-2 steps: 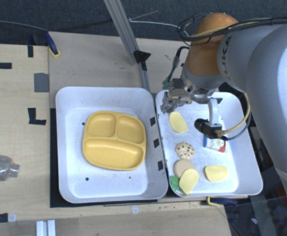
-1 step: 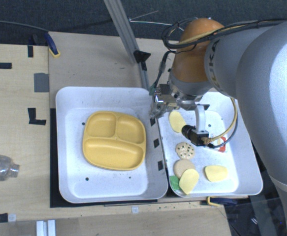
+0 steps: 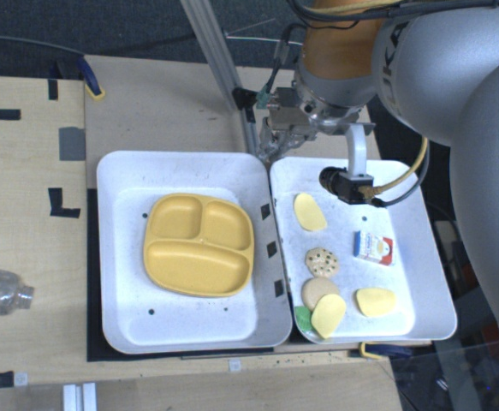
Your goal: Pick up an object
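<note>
On wooden bench (image 3: 26, 221), two white bins (image 3: 121, 178)

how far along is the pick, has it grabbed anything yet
Nothing looks picked yet. The gripper sits at the far edge between the bins, with nothing seen in it. The cookie, small carton and yellow pieces still lie in the right bin. Reaching, grasping and lifting remain.

Grey arm (image 3: 454, 67), orange band (image 3: 352, 15), black cables.
</note>
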Motion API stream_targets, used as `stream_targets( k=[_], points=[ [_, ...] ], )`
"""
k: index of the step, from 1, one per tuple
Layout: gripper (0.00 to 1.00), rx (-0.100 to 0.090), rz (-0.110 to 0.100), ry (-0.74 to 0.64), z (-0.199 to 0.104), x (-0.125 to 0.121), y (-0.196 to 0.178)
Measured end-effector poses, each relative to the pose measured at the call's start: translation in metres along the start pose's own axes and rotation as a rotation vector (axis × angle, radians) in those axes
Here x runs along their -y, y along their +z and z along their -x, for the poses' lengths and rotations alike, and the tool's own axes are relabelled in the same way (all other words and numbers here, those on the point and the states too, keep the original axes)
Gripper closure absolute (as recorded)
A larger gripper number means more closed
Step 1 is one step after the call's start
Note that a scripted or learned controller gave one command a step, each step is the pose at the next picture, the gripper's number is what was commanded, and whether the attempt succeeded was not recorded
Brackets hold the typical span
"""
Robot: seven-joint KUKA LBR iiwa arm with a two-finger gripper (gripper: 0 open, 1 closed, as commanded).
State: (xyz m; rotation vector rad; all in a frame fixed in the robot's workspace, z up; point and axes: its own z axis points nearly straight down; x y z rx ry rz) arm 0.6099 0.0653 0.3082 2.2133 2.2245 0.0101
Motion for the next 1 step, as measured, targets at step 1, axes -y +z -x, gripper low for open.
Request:
stream_targets(
  k=[1],
  points=[
    [1.00, 0.005, -0.013, 0.009, 0.0520, 0.0241, 0.0395]
  ],
)
